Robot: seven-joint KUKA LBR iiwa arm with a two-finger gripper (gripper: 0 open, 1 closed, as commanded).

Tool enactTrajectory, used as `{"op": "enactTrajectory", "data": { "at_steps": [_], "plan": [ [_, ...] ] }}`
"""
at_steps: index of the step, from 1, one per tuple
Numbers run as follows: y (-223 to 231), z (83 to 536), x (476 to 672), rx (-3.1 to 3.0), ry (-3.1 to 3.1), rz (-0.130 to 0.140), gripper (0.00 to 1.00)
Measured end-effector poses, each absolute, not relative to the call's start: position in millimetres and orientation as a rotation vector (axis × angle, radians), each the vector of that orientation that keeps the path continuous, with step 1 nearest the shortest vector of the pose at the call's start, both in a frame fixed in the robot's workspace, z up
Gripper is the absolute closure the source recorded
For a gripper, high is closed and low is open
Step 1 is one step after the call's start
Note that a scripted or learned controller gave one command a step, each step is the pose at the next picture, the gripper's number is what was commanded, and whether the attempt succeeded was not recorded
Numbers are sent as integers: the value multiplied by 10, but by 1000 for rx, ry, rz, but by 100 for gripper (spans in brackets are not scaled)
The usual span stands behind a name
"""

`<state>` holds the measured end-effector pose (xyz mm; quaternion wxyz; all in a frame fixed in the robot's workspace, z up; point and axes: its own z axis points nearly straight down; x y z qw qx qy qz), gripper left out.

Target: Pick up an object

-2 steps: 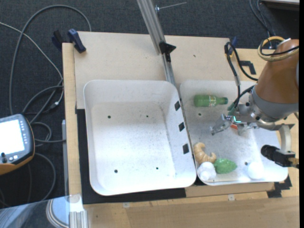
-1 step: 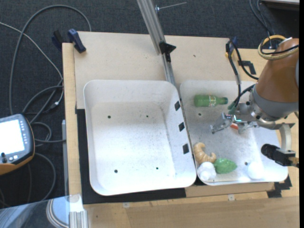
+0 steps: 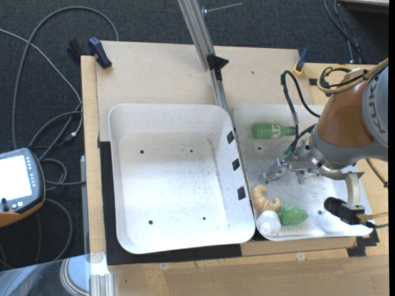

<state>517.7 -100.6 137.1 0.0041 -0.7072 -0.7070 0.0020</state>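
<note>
Camera view: hand (image 3: 276,170) sits low over the right bin (image 3: 259,153), above bare floor in mid-bin. Can't tell if it is open or closed, and nothing visibly gripped. Grey-and-orange arm (image 3: 345,128) comes in from the right.

Candidates are all in the right bin:
- green bottle (image 3: 273,130) lies on its side, on the far side of the hand
- tan piece (image 3: 264,197), green lump (image 3: 292,214) and white piece (image 3: 269,222) are bunched at the near-left corner, touching or nearly so, with the white one against the bin wall

Risks, as judged:
- Closing where it is now likely grabs air, since the spot under the hand looks bare.
- The bottle is round and on its side, so it could roll or squirt out of an off-centre pinch.
- The near cluster is tight. The hand may nudge neighbours, catch two at once or hit the wall, and the white piece is low contrast against the bin.

Surface:
- both bins are smooth, shallow white plastic, and things probably slide on them
- left bin (image 3: 166,177) has speckled marks
- both sit on a pale board worktop (image 3: 154,73), with a blue clamp (image 3: 99,52) at the far-left corner

Room:
- dark carpet (image 3: 37,103) with loose cables (image 3: 55,36)
- metal pole (image 3: 196,26) slants in from the far side
- teach pendant (image 3: 18,187) at left
</note>
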Motion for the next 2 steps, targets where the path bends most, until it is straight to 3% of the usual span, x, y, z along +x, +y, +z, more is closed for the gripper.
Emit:
{"op": "enactTrajectory", "data": {
  "at_steps": [1, 2],
  "plan": [
    [-1009, 937, 5190, -2223, -2221, -3, 0],
    [-1012, 1056, 5199, -2225, -2223, -6, 100]
  ]
}}
